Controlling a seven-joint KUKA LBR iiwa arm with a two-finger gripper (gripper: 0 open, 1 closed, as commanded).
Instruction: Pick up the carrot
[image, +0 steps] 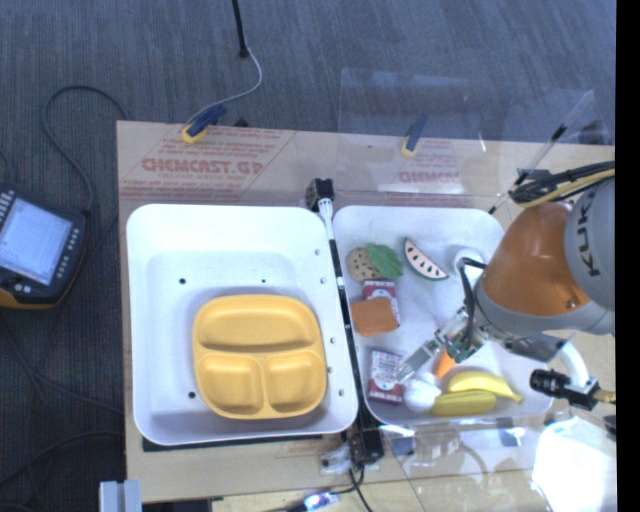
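Hovering low in the right bin (490, 225), hand (452, 345) just beside the carrot (420, 357). Banana (478, 383) lying near. Finger spread: cannot tell.

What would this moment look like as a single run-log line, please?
stage: reaching | gripper: low in right bin, beside carrot | carrot: lying in bin near banana | yellow tray: left bin

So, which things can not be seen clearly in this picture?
- Gripper: the arm's wrist covers it in the camera view; open or shut cannot be told.
- Carrot: partly under the gripper; contact unclear.
- Red packet: label too small to read.
- Arm: cut off at the right.
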